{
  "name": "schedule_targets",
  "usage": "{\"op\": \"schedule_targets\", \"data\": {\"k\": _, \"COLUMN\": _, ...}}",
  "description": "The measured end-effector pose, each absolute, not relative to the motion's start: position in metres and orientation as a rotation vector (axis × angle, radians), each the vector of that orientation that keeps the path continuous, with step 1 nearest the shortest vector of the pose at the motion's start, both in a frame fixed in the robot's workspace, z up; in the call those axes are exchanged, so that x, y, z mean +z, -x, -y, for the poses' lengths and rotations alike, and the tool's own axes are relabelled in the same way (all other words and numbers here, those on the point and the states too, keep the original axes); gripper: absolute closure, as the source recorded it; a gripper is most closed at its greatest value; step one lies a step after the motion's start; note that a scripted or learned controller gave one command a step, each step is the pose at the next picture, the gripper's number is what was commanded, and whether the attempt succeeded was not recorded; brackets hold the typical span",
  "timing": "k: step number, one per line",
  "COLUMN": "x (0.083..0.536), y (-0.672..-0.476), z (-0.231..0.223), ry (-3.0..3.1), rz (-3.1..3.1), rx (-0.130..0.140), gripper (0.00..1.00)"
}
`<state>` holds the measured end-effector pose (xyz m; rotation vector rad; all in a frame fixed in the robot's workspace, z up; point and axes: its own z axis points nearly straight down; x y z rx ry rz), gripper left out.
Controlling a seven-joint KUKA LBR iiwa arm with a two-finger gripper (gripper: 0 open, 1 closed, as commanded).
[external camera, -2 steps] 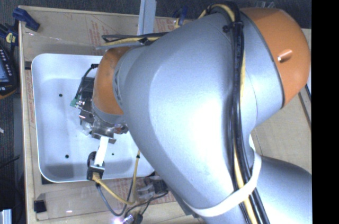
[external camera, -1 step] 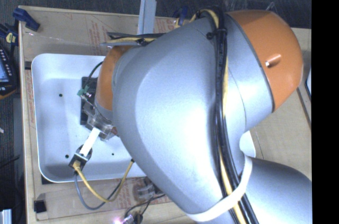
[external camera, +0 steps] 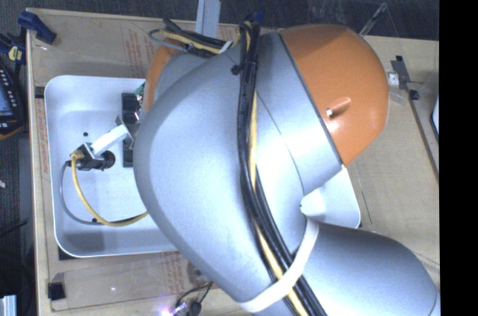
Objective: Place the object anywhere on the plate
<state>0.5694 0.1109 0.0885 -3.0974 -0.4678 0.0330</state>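
My grey arm (external camera: 246,172) with its orange band (external camera: 336,90) covers most of the camera view and hides whatever lies under it. The gripper (external camera: 130,129) hangs over the right half of the left white bin (external camera: 60,158), with dark parts of it poking out from under the wrist. A small green bit (external camera: 140,92) peeks out at the wrist's edge; I cannot tell what it is. Nothing shows between the gripper's parts that I can make out.
A corner of the right bin (external camera: 349,211) shows beneath the arm. The wooden bench (external camera: 89,45) surrounds both bins. A blue clamp (external camera: 36,25) sits at the bench's far left corner.
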Motion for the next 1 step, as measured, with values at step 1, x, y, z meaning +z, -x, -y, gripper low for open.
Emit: {"op": "schedule_targets", "data": {"k": 1, "x": 0.0906, "y": -0.6125, "z": -0.1181, "ry": 3.112, "rz": 0.427, "rx": 0.005, "gripper": 1.0}}
